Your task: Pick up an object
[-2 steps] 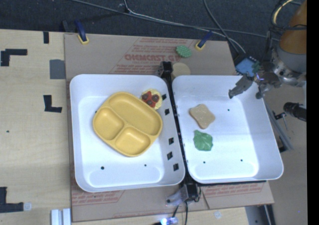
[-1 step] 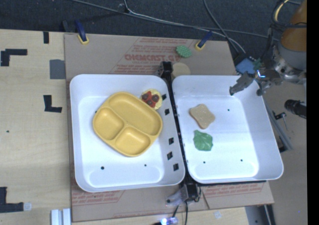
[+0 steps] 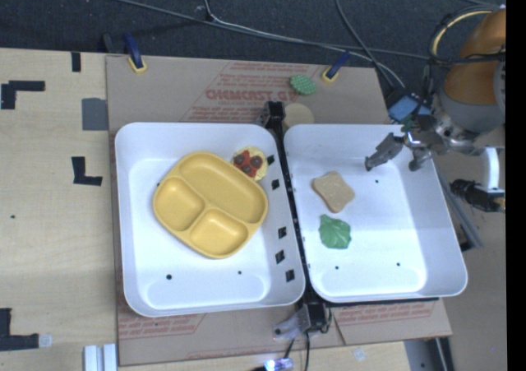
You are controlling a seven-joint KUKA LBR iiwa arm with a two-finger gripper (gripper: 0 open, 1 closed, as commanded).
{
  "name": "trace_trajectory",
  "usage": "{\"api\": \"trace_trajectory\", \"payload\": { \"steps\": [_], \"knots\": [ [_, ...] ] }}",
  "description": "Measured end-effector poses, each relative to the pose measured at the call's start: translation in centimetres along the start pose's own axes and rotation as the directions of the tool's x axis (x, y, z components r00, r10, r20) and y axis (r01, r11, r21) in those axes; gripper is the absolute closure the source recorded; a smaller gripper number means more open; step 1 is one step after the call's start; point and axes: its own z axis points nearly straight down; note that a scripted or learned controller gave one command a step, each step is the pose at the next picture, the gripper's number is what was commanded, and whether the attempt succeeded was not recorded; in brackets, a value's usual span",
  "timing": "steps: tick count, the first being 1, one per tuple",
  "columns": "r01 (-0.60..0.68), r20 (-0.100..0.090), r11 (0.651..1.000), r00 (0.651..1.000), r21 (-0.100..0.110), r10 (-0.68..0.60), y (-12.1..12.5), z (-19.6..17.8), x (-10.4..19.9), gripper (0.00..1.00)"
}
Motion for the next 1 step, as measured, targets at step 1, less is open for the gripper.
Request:
{"api": "trace_trajectory", "payload": {
  "steps": [1],
  "knots": [
    [0.0, 0.0, 1.0, 1.0, 0.001, 0.0, -0.22, 4.36, 0.11, 0.0]
  ]
}}
